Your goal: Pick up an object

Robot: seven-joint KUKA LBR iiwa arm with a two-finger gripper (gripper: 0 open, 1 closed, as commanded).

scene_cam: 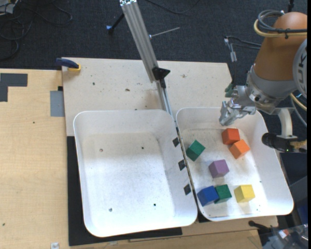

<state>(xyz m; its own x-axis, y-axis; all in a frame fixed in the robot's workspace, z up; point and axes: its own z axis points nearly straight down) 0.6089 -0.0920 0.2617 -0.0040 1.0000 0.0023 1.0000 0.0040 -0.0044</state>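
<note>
Dark carpet strewn with cables lay behind a pale bench that carried two shallow white bins side by side, the left bin bare while the right bin kept all the blocks, likely so the arm had one place to pick from. The gripper hung at the far rim of the right bin, just beside the red block and the orange block, nothing visibly between its fingers; whether they stood apart or together I could not tell.
</note>
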